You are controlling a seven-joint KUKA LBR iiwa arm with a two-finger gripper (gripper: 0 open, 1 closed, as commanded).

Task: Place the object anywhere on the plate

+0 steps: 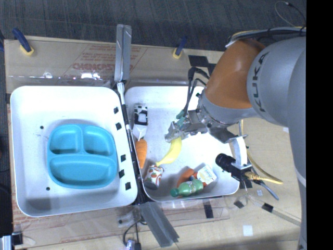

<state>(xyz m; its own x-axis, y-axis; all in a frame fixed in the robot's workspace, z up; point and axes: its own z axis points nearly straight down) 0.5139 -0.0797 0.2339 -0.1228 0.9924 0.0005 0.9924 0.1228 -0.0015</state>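
While two shallow white bins sit side by side on a cardboard-covered bench, a blue plate (81, 157) with three compartments lies flat in the middle of the left bin (21, 113). This plate is the landmark for everything else here.

To the right of the plate, past the divider between the bins, the right bin (156, 95) holds a scatter of small things. Nearest the plate is an orange carrot (141, 152), lying lengthwise against the bin's left wall. Just beyond it, farther from the plate, a yellow banana (172, 151) lies tilted on the bin floor. Below the carrot, toward the bin's near corner, rests a small can (153, 176) with red and white markings. Farther right of the can lie a green bottle (188, 189) on its side, an orange piece (186, 174) just above it, and a small white packet (207, 175). Above the carrot, a small black and white item (140, 115) sits near the divider.

From the far right, well away from the plate, a grey arm (276, 82) with an orange band reaches over the right bin. Its gripper (177, 130) hangs directly over the banana's upper end. How far apart its fingers stand cannot be made out, nor whether they have closed on the banana. Nothing rests on the plate.
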